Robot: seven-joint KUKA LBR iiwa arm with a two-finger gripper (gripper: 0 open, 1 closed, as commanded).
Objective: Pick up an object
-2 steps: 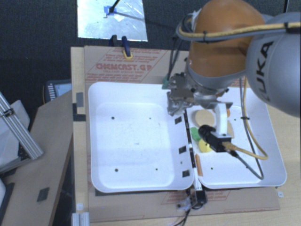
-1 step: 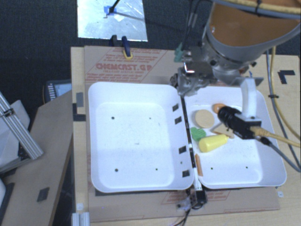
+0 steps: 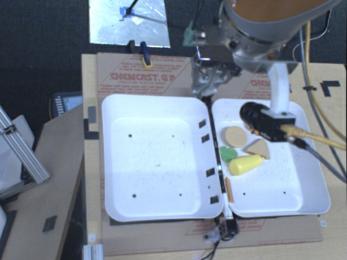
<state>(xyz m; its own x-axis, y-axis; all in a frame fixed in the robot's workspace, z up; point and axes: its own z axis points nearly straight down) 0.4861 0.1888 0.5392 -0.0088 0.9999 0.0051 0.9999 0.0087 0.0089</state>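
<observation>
Gripper (image 3: 207, 85) hangs above the far end of the seam between the two bins; I cannot tell its state. Inside the right white plastic bin (image 3: 303, 194) lie a round tan disc (image 3: 236, 136), a tan wedge (image 3: 259, 148), a yellow plastic cylinder (image 3: 245, 164) and a small green piece (image 3: 227, 154), close together.

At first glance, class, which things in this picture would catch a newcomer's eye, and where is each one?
The big grey and orange robot arm looms over the top right, its gripper hanging above the far end of the seam between the two white bins. In the right bin, near that seam, a small heap draws the eye: a yellow piece, a green piece, a tan disc and a tan wedge.
</observation>
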